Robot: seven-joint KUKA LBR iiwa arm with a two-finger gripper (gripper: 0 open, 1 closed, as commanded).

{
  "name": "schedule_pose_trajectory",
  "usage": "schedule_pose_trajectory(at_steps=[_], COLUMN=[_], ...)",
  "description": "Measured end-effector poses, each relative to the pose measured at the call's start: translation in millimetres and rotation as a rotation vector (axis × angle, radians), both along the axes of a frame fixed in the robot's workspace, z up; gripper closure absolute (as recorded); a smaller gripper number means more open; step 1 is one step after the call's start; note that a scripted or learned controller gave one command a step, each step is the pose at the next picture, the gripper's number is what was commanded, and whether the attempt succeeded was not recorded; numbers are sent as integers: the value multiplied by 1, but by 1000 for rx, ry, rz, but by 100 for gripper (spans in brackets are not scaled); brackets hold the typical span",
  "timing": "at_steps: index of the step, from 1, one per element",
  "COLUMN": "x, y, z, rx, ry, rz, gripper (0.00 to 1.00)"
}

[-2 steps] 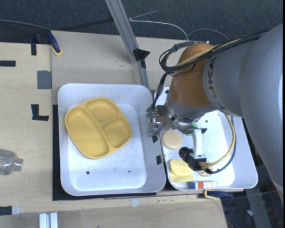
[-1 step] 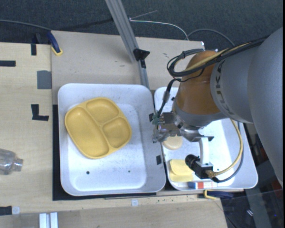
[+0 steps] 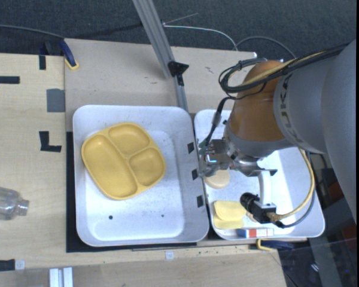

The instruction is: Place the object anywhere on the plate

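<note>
1. Camera view is looking down on a bench (image 3: 30, 160); at its far left a clear plastic bottle (image 3: 6, 203) is lying on its side on the wood.
2. Moving right, the left bin (image 3: 185, 208) is holding a yellow divided plate (image 3: 123, 159), which is sitting tilted in the bin's upper left part, its three compartments facing up.
3. Above the bins a grey metal bar (image 3: 155, 28) is slanting down toward the seam between them.
4. Further right, the right bin (image 3: 314, 220) is lying just beside the left one, and the grey arm with its orange band (image 3: 257, 109) is reaching over it from the right.
5. The gripper (image 3: 212, 163) is hanging over the right bin's left side, close to the wall between the bins. Whether its claw is released or clenched I cannot tell, since the wrist is covering it.
6. A pale round object (image 3: 218, 179) is sitting right under the gripper, partly hidden; whether it is touching the claw is unclear.
7. A yellow block (image 3: 227, 214) is lying just below that, near the bin's front left corner, apart from the gripper and beside a black cable fitting (image 3: 254, 207).
</note>
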State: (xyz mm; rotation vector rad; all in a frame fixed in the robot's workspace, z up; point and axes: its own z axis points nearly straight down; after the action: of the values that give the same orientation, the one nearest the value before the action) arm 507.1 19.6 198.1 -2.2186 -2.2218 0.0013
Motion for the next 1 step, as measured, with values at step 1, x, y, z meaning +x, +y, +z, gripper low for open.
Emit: schedule_pose_trajectory(at_steps=[1], x=[21], y=[-64], z=[-10], rx=[-4], ry=[0], rz=[-6], gripper=[100])
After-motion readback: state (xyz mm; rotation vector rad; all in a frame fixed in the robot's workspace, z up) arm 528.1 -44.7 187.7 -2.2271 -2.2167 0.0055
